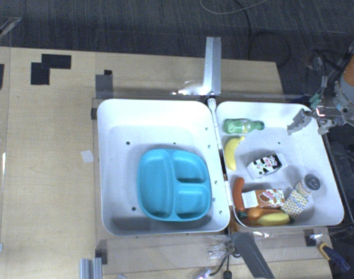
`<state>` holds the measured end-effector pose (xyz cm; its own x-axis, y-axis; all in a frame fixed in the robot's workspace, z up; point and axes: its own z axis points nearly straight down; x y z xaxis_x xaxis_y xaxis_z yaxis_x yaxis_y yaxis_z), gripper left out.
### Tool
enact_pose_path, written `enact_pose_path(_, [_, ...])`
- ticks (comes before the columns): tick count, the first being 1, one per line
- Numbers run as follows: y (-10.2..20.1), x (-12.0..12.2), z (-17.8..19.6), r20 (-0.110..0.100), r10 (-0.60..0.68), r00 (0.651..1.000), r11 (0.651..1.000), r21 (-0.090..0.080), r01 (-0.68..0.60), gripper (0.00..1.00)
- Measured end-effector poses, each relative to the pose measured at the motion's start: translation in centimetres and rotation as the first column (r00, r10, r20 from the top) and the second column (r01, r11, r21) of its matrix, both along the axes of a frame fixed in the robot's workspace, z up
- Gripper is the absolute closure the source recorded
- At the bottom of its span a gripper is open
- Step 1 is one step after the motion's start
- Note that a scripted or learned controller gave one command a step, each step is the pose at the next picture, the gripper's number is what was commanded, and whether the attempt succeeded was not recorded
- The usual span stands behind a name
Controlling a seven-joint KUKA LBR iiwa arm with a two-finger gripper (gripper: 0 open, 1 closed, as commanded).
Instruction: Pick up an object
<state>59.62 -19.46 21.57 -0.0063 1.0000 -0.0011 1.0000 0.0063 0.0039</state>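
Overhead view of the workspace. At far left, the pale wooden bench (43,173) carries several black square markings near its rear edge; beyond it lies dark carpeted floor (107,10), crossed by a thin looping cable (246,7). The left bin (115,132) holds a blue compartmented tray (174,185), lying flat toward the front. A vertical metal post (213,65) stands behind the divider between the bins. The right bin (316,214) holds, from the back forward: a green bottle (243,125) lying on its side, a yellow banana (231,153) by the divider, a black-and-white patterned object (264,165), a small round grey object (312,183), and, clustered at the front, an orange sausage-shaped item (239,192), a small carton (268,199), a patterned pouch (297,200) and a second yellow fruit (272,218). At far right, the gripper (304,121) hovers above the bin's rear right corner, its fingers spread, nothing between them.
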Motion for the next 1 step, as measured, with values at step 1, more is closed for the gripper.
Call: enact_pose_path(1, [5.17,-0.51,-7.66,-0.001,-0.143,0.990,0.990,0.001,0.143,0.00])
